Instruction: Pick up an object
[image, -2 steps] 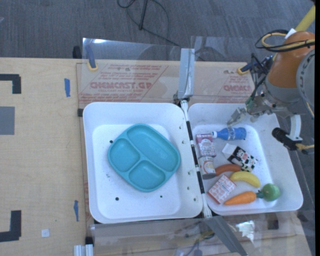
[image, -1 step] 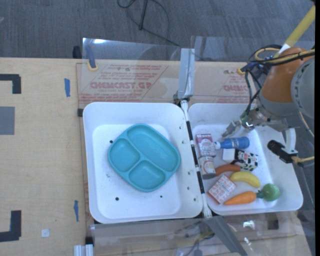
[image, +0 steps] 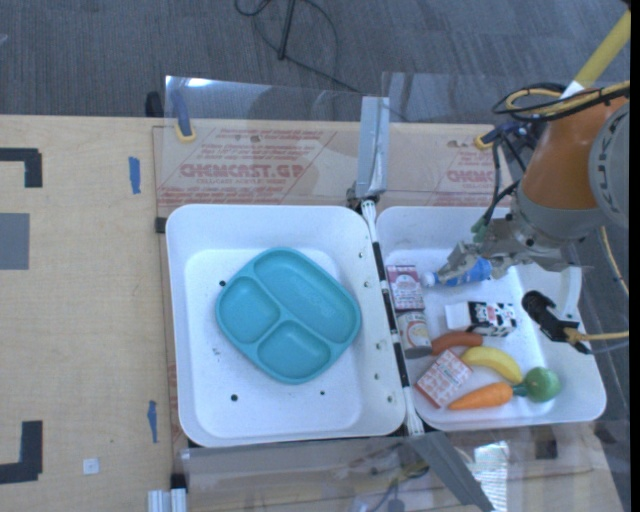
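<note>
Reaching in from the right, the arm (image: 565, 165) places its gripper (image: 470, 262) low over the upper part of the right bin (image: 590, 400). How far the gripper is open cannot be told from this slant, nor whether anything is in its hold; a small blue-and-white item (image: 478, 272) sits right at its tip.

The loose objects all lie in the right bin. A red-and-white carton (image: 405, 287) rests near the bin's left wall, with a small round-labelled packet (image: 414, 329) just below it. A black-and-white box (image: 492, 318) lies near the centre. Below it, a red sausage-shaped piece (image: 456, 341), a yellow banana (image: 494, 362), an orange carrot (image: 482, 397) and a green round fruit (image: 540, 383) are grouped close together, beside a red-patterned packet (image: 442, 377).

The left bin (image: 195, 400) holds a teal divided plate (image: 287, 314), lying flat near its centre.
</note>
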